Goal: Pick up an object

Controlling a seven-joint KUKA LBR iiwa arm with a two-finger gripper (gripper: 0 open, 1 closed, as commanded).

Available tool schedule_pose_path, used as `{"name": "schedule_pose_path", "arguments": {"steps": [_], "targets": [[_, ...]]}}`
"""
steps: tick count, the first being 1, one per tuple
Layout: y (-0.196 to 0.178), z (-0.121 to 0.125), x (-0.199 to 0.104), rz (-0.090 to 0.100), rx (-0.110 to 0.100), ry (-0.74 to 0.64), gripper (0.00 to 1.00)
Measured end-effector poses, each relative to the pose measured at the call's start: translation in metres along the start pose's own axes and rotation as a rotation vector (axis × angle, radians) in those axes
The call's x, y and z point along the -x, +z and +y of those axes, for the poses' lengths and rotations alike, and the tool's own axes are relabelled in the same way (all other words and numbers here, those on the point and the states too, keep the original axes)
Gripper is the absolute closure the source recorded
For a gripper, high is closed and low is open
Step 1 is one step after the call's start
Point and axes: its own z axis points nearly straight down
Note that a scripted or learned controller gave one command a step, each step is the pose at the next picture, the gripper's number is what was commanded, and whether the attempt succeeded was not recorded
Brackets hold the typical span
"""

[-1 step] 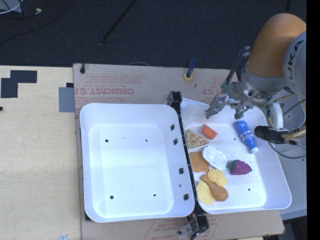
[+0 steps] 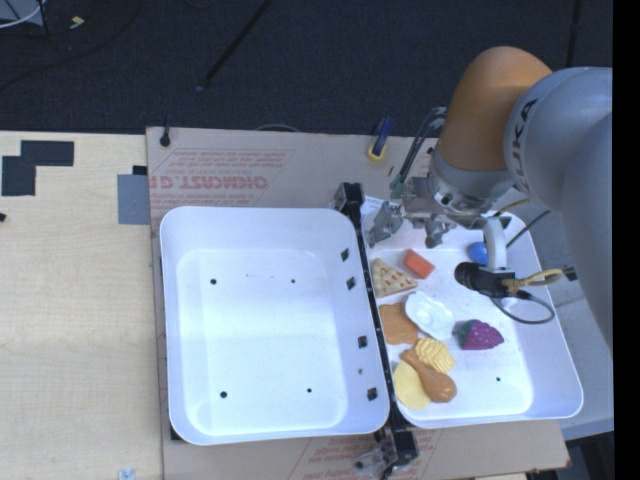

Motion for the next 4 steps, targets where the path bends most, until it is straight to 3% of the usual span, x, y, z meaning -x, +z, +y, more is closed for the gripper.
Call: {"name": "schedule_pose_path", "arguments": {"steps": [1, 2, 3, 4], "targets": [[0.092, 0.0, 0.05, -0.003, 0.002, 0.007, 0.0], [0.098, 0.008, 0.044, -0.004, 0.011, 0.004, 0.0], [0.097, 0.009, 0.074, 0.0, 0.018, 0.003, 0.0], [0.098, 0.008, 0.044, -0.005, 0.014, 0.002, 0.0]]}}
